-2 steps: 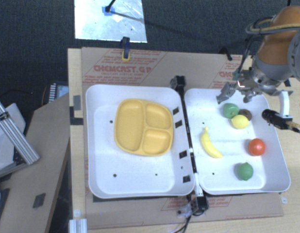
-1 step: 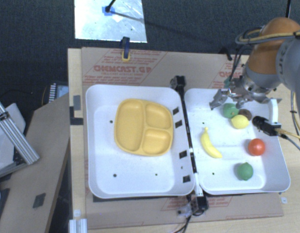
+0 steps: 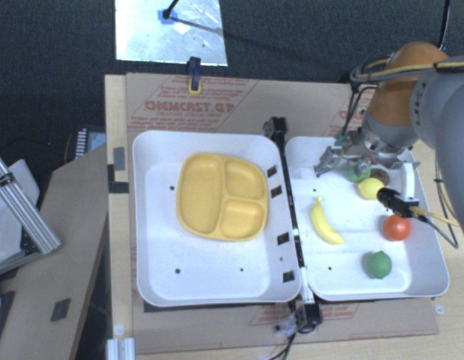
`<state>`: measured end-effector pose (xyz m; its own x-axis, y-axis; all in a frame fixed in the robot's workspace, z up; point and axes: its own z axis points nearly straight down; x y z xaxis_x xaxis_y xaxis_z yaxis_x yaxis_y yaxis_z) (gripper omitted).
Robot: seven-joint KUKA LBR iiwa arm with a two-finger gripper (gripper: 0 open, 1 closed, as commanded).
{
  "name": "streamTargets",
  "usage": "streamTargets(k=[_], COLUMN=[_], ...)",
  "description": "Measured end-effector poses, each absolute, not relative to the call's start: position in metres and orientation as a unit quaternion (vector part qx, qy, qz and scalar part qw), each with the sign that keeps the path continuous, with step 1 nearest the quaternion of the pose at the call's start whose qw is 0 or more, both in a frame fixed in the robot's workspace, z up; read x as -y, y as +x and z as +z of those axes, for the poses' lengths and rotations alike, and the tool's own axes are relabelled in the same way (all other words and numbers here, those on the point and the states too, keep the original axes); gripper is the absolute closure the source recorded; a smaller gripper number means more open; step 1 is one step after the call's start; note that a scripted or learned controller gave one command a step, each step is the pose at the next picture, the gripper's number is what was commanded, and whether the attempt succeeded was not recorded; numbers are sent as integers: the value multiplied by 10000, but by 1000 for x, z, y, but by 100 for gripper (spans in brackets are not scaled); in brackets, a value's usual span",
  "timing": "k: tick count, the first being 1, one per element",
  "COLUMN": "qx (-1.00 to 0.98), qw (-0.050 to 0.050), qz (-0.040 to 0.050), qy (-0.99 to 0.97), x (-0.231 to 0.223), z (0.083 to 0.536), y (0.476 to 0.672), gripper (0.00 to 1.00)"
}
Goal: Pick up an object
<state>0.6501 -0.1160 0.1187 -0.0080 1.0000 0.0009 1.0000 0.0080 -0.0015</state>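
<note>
Approaching, not yet grasping: grey two-finger gripper (image 3: pixel 357 165) low in right white bin (image 3: pixel 427 276), over small green round fruit (image 3: pixel 359 174) beside yellow lemon (image 3: pixel 370 188). Finger state impossible to tell. Next: closing, then lifting.

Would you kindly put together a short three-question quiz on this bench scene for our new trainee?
1. True or false: the yellow divided plate lies in the left bin.
2. Which fruit lies nearest the divider between the bins? A) banana B) tomato C) lime
3. Fill in: the end effector is over the ____ bin, close to the lemon.

Key: 1 true; 2 A; 3 right.
</note>
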Motion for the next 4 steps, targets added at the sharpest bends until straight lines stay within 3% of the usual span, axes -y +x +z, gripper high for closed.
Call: streamTargets(k=[1,3,4], qx=[7103,7098,7102], qw=[-17,-19,2], qz=[-12,-15,-9], qy=[-7039,-7044,-7040], x=[117,116,62], z=[132,207,217], y=[651,656,640], gripper=[100,100,100])
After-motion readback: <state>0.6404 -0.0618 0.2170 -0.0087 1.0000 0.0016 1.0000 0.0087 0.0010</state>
